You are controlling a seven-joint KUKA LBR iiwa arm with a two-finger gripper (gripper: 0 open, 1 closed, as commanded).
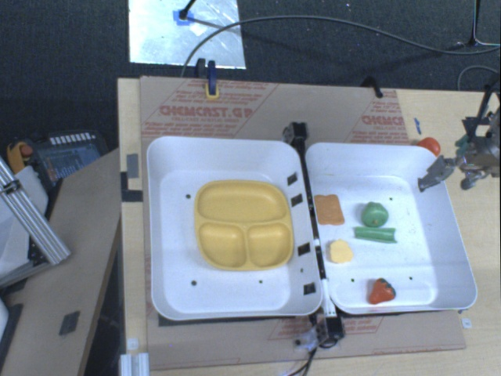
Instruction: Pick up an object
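Nearest the camera, a red strawberry (382, 291) lies in the right bin (450, 233), with a yellow piece (340, 251), a green bean pod (375, 234), a round green item (374, 213) and an orange slab (329, 209) farther back. A yellow divided tray (242, 224) sits in the left bin (168, 210). Over the right bin's far right rim hangs the end effector (433, 177), nothing visibly between its fingers; whether released or clenched, I cannot tell

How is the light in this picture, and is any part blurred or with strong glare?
In the camera view, light is even and soft; the white bins look bright but keep detail. The shiny sheet at the top reflects glare. The yellow tray and the toy foods cast weak shadows. The gripper at the right edge is slightly blurred, its fingers hard to read.
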